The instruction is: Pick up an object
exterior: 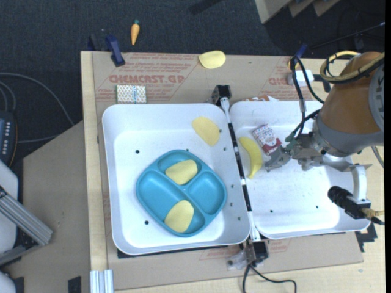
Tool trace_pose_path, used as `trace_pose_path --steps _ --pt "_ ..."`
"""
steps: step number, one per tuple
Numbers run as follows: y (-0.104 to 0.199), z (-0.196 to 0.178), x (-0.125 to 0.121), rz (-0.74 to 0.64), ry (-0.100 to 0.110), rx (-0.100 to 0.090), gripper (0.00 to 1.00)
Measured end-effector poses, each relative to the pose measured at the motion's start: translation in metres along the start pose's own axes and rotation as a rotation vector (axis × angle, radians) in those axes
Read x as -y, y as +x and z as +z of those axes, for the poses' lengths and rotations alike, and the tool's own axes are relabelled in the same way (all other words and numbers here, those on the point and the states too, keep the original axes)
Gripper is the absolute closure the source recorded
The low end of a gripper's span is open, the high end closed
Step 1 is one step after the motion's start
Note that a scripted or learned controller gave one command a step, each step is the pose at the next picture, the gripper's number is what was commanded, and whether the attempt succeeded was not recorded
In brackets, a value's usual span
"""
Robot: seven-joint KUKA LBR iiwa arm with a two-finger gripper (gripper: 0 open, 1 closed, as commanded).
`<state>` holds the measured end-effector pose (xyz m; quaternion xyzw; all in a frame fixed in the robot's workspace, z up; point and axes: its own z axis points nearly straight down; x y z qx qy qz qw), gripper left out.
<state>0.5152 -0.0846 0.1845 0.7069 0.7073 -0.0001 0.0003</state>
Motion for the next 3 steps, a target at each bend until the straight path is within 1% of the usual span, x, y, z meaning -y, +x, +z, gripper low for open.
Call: trace_pose_path --steps 1,2,3 --pt "-0.019 0.087 -0.062 0.002 -0.013 0.003 0.00" --pt "-0.012 0.100 -0.121 -0.001 -0.001 0.000 0.00" --pt "-0.012 0.090 -0.121 -0.002 -0.002 0.002 1.00"
